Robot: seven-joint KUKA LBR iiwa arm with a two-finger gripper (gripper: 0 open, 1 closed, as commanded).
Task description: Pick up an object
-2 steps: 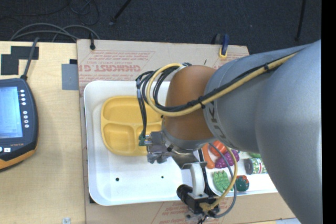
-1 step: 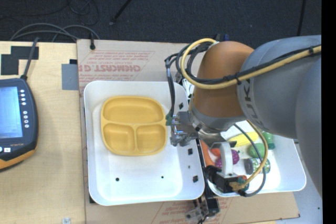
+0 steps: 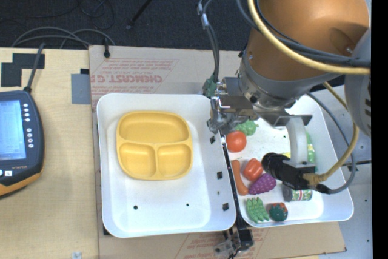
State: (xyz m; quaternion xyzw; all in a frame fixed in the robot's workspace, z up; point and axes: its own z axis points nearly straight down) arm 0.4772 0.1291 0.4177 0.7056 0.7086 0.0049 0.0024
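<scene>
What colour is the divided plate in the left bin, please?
Yellow, the divided plate, camera view.

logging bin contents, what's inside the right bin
The right bin holds toy food: a tomato, an orange pepper, a carrot, purple grapes and green pieces at its front. The arm covers the bin's back part, so anything there is hidden.

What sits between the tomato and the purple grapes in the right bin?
In the camera view, an orange pepper lies between the tomato and the purple grapes, on the right bin floor.
</scene>
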